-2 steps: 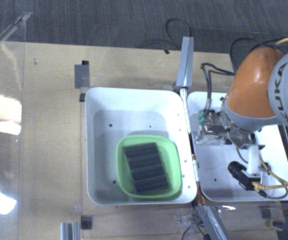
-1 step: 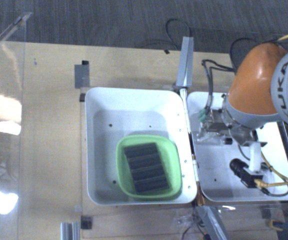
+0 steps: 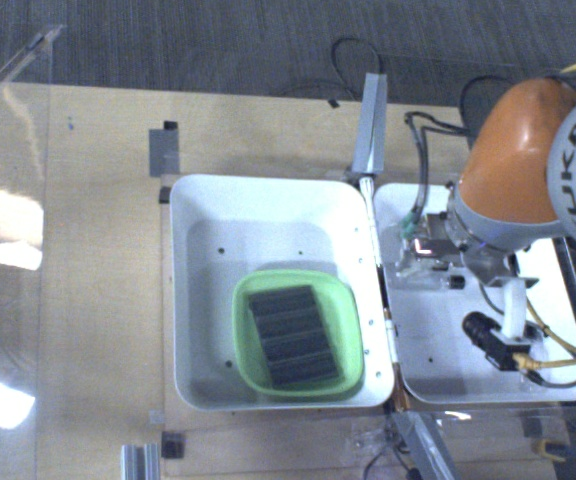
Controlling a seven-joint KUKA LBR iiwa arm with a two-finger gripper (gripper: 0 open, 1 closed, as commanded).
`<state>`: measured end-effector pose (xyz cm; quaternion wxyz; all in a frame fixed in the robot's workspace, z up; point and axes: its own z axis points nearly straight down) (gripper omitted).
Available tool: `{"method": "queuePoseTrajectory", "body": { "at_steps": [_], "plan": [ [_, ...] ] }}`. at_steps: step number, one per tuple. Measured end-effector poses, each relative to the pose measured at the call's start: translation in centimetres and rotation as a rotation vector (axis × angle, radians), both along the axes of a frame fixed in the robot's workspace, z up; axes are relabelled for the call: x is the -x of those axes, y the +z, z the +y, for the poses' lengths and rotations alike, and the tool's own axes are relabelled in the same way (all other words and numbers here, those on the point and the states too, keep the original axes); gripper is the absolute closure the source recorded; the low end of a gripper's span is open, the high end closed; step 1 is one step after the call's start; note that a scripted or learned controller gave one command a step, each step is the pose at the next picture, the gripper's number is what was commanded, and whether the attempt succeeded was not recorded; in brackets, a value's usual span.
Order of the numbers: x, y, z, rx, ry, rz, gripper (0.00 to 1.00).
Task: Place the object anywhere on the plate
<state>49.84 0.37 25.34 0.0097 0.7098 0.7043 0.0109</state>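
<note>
The one camera looks down on a pale wooden bench (image 3: 78,298) carrying two shallow white bins. The left bin (image 3: 198,268) holds a green plate (image 3: 343,313), squarish with rounded corners, set toward the bin's near right corner. A dark ribbed object (image 3: 293,336), rectangular with several cross-ridges, lies flat on the plate, slightly turned so its long axis slants, well inside the plate's raised rim.

The right bin (image 3: 438,358) sits just beside the left one, their walls touching along the middle. The arm (image 3: 528,168) hangs over its far half, the orange band bulging large and the grey wrist body beneath it hiding much of the bin's back wall and floor. The gripper (image 3: 420,243) points down near the bin's far left corner, close to the shared wall; whether it is open or closed cannot be told, as the wrist blocks it. A black cable fitting (image 3: 488,340) with yellow leads lies low over the right bin's floor.

A grey metal post (image 3: 371,123) stands behind the seam between the bins, and a small grey bracket (image 3: 165,150) sits on the bench behind the left bin.
</note>
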Motion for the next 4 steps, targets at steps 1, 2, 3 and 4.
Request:
{"method": "queuePoseTrajectory", "body": {
  "at_steps": [1, 2, 3, 4],
  "plan": [
    [1.0, -0.6, 5.2, 0.003, 0.158, 0.022, 1.00],
    [1.1, -6.9, 6.1, 0.006, 0.313, 0.025, 1.00],
    [1.1, -6.9, 6.1, 0.005, 0.313, 0.025, 0.00],
    [0.8, -5.8, 6.2, 0.005, 0.314, 0.019, 1.00]
  ]
}}
